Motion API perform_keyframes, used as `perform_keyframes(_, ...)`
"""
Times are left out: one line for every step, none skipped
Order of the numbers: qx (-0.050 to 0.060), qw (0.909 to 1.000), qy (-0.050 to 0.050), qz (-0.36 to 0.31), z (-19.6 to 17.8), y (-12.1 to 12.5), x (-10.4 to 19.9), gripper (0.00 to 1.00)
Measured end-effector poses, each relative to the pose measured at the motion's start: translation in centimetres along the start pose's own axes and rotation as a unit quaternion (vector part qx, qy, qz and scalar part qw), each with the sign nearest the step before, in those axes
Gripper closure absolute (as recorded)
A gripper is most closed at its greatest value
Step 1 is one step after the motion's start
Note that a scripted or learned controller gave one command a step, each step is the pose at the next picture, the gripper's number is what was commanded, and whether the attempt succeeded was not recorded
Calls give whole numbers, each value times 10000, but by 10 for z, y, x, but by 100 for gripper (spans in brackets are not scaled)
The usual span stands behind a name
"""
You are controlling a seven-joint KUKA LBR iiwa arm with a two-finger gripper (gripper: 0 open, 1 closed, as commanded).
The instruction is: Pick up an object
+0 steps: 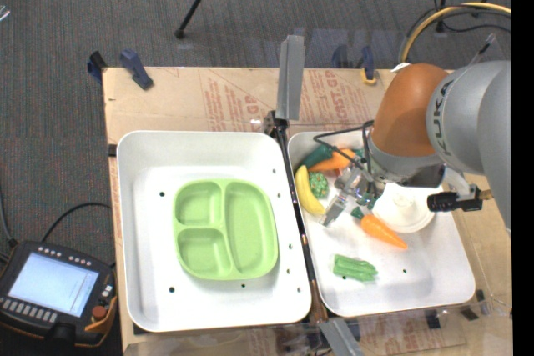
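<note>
Jaws parted, nothing held; gripper (340, 207) positioned low in right bin (450, 283), between banana (307, 192) and carrot (384, 233), near white bowl (406, 208).

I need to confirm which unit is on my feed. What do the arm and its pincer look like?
The arm is grey with a rounded orange band above the wrist and dark lettering on its casing. The pincer is a small metallic assembly with thin dark cables.

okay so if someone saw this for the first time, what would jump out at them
Probably the lime green divided plate, alone in the left bin. Next, the big grey arm with its orange band reaching over the right bin, its end effector low among a banana, carrots and a green toy.
</note>
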State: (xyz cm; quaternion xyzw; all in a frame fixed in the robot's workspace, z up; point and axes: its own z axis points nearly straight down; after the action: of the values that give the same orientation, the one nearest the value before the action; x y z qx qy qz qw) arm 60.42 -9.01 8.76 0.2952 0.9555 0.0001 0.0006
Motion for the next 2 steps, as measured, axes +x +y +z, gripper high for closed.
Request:
perform_keyframes(28, 9942, 56, 1073, 1, 12, -13, 0)
perform_keyframes(10, 9945, 10, 1045, 0, -41, 12, 0)
